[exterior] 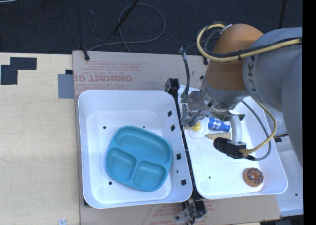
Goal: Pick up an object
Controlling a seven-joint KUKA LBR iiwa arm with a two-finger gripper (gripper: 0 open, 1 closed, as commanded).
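- Candidate objects: three small items lie in the right bin [276,184]. A small yellow piece [197,127] and a blue item [219,124] sit close together at the bin's far left part; a round brown doughnut [254,176] with a pale centre lies alone in the near right corner.
- Gripper [190,116]: positioned low over the far left part of the right bin, just inside the divider between the two bins. The wrist and cabling mask it from this angle, so whether it is parted or closed cannot be determined, and nothing can be confirmed as held.
- Key relation: the yellow piece lies just to the right of the gripper and slightly nearer; the blue item lies further right, touching or almost touching the yellow piece. The blue item's long axis appears to run left to right, with a slight tilt. The doughnut is well apart, toward the near right.
- Judgement: the yellow piece is the likeliest target; a short shift rightward and nearward would be needed. Risk noted: the blue item crowds it.
- Arm [276,70]: enters from the right, orange band [236,46] above the wrist; a black fitting [228,146] on a yellow cable hangs over the bin's middle.
- Left bin [91,115]: holds a blue divided plate [138,157], flat, three compartments.
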